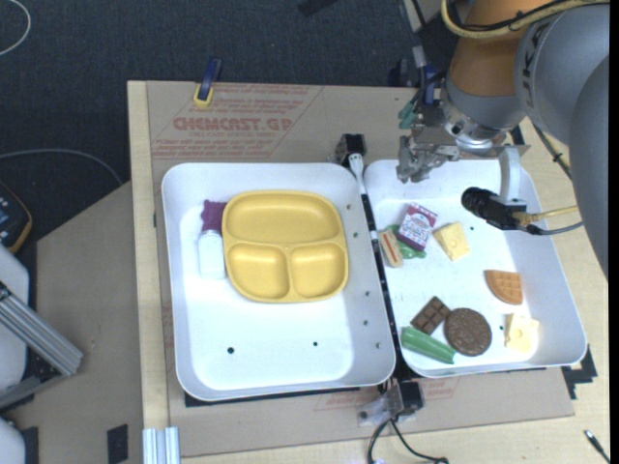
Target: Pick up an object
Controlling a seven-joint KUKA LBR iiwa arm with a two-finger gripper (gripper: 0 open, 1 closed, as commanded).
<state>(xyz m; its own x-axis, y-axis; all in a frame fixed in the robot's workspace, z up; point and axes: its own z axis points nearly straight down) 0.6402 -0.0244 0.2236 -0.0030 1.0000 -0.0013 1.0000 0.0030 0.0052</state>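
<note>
— Claw (418,167) first: where does it sit?
— It hangs pointing down over the far corner of the view's right-hand bin (566,307), close to the divide between the bins. Nothing shows in its grip. Whether it is spread or pressed together, I cannot tell.
— What lies closest to it?
— Just nearer the camera than the claw lies a pink packet (418,227). A small hot dog (391,248) and a yellow cheese wedge (452,241) flank it.
— And farther off?
— An orange waffle piece (504,285), then, well apart from the claw at the bin's near end, a chocolate bar (429,314), a round brown cookie (468,330), a green pod (427,345) and a pale yellow block (521,333).
— The other bin?
— To the view's left of the claw, the left-hand bin (193,336) holds a yellow divided tray (285,244). A purple item (212,214) and a white bottle (210,254) lie on the tray's side away from the claw.
</note>
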